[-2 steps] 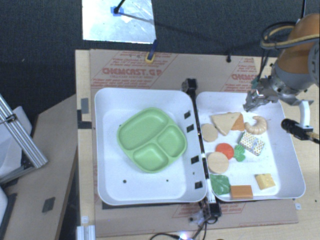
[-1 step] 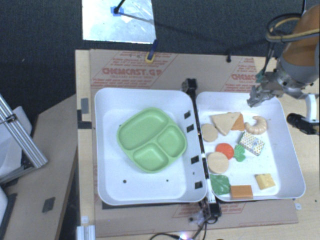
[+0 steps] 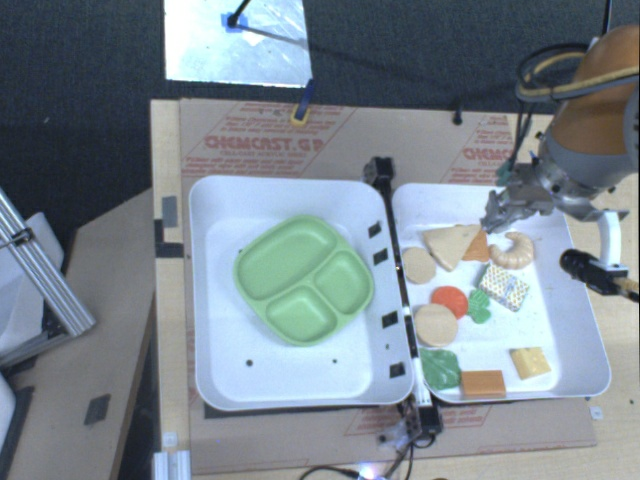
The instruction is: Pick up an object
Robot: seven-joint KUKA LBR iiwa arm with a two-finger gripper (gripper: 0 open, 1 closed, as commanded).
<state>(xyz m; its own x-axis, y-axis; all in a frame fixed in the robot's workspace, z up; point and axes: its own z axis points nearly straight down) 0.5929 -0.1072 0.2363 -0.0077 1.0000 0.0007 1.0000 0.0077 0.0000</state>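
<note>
a green plate lies in the left bin. the right bin holds toy food, a croissant at its far side. the gripper hovers just beside the croissant; its opening i cannot tell.

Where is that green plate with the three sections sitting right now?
The green plate lies in the middle of the left bin, across the divider from the toy food.

Two white bins. A pale green divided plate; a red-orange round piece; tan discs; a yellow block; an orange slab; a box seemingly patterned in small checks.
</note>
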